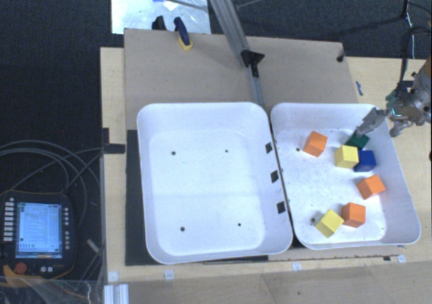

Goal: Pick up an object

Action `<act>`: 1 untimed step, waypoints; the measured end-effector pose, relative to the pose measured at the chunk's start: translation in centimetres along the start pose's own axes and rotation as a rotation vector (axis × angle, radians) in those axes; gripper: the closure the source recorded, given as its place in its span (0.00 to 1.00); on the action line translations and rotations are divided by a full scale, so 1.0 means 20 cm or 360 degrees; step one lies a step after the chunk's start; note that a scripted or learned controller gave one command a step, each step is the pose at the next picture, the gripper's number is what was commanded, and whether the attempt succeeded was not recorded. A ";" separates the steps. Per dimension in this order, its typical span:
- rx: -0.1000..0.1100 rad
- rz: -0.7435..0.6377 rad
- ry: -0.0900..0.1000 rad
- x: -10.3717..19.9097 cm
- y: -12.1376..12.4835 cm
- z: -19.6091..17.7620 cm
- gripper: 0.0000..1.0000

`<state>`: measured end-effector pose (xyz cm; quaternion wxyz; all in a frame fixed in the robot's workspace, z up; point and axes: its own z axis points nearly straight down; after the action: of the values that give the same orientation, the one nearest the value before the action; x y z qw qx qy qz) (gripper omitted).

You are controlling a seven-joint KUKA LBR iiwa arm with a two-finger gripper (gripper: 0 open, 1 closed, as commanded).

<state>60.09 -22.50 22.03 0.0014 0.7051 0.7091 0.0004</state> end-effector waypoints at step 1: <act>0.0001 0.0000 0.0000 0.00 0.00 0.00 0.00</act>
<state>60.08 -22.51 22.04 0.0013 0.7051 0.7091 0.0002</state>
